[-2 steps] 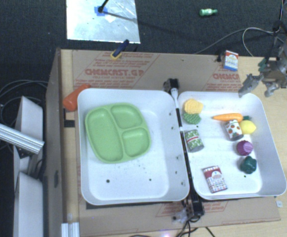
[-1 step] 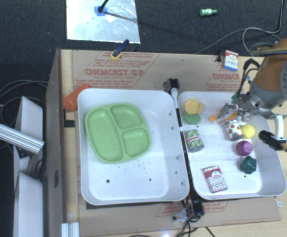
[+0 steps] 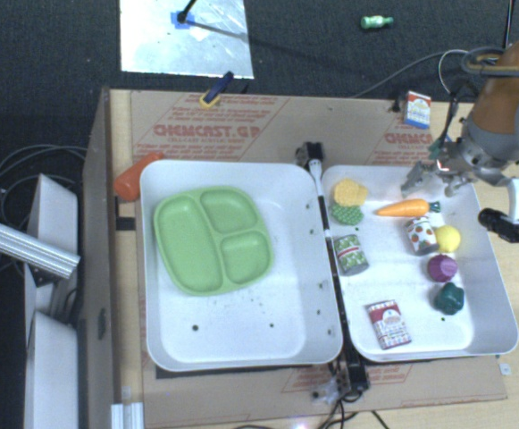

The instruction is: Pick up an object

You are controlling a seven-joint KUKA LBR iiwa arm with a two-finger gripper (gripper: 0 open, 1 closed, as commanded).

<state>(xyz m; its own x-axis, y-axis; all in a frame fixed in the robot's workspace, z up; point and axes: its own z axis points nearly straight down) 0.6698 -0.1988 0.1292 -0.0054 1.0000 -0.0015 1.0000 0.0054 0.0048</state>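
Camera view: gripper [image 3: 436, 179] over right bin [image 3: 487, 329], far edge, fingers spread, nothing between them.
Carrot [image 3: 403, 208] lies just below it, near corn [image 3: 350, 192]; green tray [image 3: 213, 239] in left bin [image 3: 241, 342].

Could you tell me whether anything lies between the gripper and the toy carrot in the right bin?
Nothing visible does. The gripper is at the far edge of the right bin, and the carrot lies just in front of it with bare white floor between. The nearest other item, the corn cob, lies off to the carrot's left.
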